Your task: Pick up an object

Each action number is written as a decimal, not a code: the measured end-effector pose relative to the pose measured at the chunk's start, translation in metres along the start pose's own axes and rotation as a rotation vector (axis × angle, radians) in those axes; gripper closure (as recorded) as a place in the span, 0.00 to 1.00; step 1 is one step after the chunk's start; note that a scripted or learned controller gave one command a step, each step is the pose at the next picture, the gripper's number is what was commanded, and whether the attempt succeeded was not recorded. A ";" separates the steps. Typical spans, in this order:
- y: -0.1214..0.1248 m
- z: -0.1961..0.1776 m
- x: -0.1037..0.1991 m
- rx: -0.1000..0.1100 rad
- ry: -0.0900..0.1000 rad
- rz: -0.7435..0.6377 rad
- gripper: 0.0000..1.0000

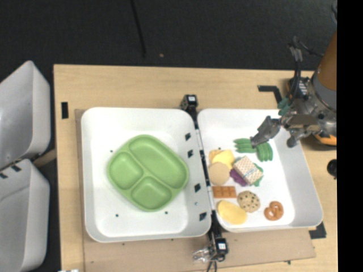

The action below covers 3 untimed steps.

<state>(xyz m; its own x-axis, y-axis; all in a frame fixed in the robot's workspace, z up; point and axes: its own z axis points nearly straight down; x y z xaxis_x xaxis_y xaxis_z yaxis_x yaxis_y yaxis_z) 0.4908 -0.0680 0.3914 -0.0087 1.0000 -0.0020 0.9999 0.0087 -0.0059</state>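
one fixed camera above the bench [170, 75], slanted downward, taking in both white bins [96, 208]

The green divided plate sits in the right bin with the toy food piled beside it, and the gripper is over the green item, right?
Not quite. In the camera view, the green divided plate lies in the left bin; the toy food is in the right bin. The gripper is over the green item.

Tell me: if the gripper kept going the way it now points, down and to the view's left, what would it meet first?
Most likely the green toy lying just below the gripper in the right bin; the fingertips already look very near it, though height above it is unclear.
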 end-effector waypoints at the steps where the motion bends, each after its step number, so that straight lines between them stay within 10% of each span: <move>1: -0.002 0.080 -0.059 0.005 0.000 0.014 0.00; 2: -0.004 0.235 -0.060 0.013 0.006 0.011 0.00; 3: 0.001 0.293 -0.031 -0.008 -0.005 0.009 0.00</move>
<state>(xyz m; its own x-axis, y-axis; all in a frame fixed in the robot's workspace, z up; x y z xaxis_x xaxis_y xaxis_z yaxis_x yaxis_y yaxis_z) 0.4901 -0.0999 0.0983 0.0003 1.0000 -0.0069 1.0000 -0.0003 0.0024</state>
